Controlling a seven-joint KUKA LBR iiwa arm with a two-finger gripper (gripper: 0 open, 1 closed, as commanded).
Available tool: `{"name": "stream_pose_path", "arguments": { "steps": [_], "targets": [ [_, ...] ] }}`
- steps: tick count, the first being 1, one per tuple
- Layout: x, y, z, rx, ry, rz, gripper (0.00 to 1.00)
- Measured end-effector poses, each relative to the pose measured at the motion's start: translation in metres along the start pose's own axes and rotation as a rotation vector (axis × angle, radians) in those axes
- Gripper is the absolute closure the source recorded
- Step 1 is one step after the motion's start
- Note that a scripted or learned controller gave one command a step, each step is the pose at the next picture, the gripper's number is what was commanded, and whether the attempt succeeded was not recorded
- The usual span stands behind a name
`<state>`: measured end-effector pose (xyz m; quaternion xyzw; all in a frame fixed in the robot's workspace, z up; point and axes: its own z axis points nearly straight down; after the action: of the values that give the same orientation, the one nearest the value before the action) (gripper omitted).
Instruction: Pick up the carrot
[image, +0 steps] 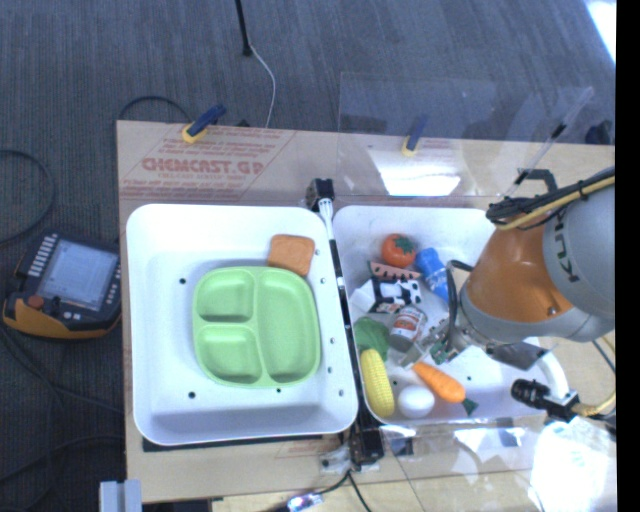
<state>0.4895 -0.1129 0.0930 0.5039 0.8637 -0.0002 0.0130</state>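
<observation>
The carrot (440, 382) is orange with a small green tip and lies slantwise near the front of the right bin (520, 395). It rests between a white egg (415, 402) and the bin's front wall. My gripper (437, 348) hangs low in the right bin, just behind the carrot's upper end and close to it. The carrot lies on the bin floor and is not lifted. The grey arm with its orange band (510, 285) covers the bin's right half.
The right bin also holds a yellow corn cob (376, 380), a green piece (368, 330), a small can (405, 325), a cow-patterned item (395, 292), a tomato (398, 248) and a blue object (432, 268). The left bin (160, 400) holds a green divided plate (258, 325) and an orange slab (291, 254).
</observation>
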Motion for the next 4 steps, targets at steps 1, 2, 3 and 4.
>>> {"name": "stream_pose_path", "arguments": {
  "steps": [1,2,3,4],
  "targets": [
    [0.002,0.001,0.001,-0.001,0.006,-0.003,0.0],
    [0.006,0.003,0.001,0.002,0.004,0.18,0.0],
    [-0.018,-0.011,0.002,-0.001,0.016,-0.1,0.0],
    [0.075,0.041,-0.095,0.002,0.022,-0.208,0.0]
  ]
}}
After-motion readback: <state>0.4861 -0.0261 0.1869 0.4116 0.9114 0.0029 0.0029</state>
